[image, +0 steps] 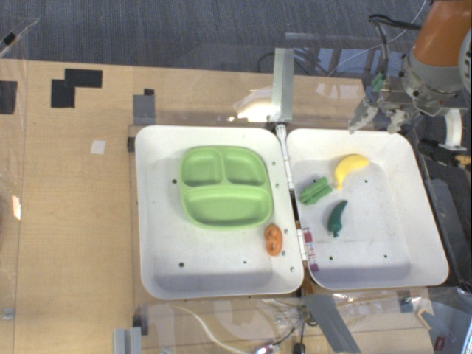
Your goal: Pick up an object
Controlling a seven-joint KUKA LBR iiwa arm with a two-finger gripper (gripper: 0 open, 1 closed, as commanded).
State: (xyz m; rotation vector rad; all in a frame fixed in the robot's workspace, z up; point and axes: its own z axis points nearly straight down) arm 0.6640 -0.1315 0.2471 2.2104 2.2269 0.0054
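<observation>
Gripper (376, 118) hovered above far rim of right bin (420, 198), fingers looked spread, nothing between them. Banana (349, 167) lay nearest, in bin's far half; green pod (316, 191) and dark pepper (336, 217) just beside, apart. Best approach, judged: descend straight on banana, across its narrow width. Open floor toward right wall; divider side crowded.

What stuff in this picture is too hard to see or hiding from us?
- Arm, camera view: cut off by the top and right edges; just the orange band and wrist show.
- Gripper: small and blurry above the right bin's far rim, so whether it is open or shut is unclear.
- Dark green item and light green item: too small to say what they are.
- Orange item in the left bin: blurry, markings unreadable.
</observation>
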